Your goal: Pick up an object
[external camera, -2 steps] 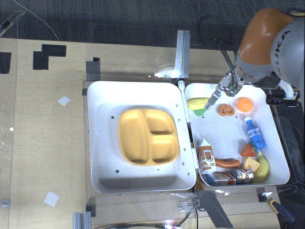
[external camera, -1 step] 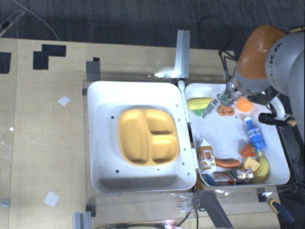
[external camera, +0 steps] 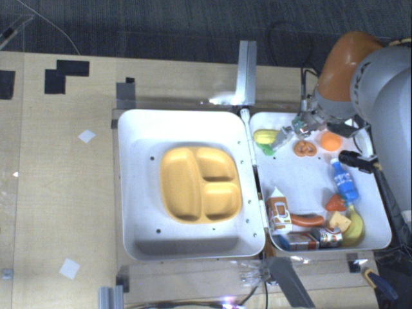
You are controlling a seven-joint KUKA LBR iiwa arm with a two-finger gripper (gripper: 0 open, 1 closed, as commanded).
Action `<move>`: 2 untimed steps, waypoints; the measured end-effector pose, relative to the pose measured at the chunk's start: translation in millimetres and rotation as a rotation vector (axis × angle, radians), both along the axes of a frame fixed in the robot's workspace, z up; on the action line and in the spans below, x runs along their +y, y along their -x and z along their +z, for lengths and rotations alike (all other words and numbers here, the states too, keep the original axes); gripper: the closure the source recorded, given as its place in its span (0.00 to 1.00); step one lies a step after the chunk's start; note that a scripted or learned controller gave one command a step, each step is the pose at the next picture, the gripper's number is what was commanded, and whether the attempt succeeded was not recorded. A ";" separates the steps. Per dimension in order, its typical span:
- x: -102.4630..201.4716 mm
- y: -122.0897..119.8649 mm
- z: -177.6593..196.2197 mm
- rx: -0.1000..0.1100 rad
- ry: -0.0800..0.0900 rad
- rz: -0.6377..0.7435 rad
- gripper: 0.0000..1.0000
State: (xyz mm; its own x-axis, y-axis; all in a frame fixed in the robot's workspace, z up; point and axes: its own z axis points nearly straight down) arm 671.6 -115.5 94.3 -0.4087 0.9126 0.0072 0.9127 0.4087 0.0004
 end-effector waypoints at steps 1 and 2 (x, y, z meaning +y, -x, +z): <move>-1.7 -0.1 7.6 0.000 0.006 0.006 1.00; -29.3 49.0 0.6 -0.027 0.008 -0.259 1.00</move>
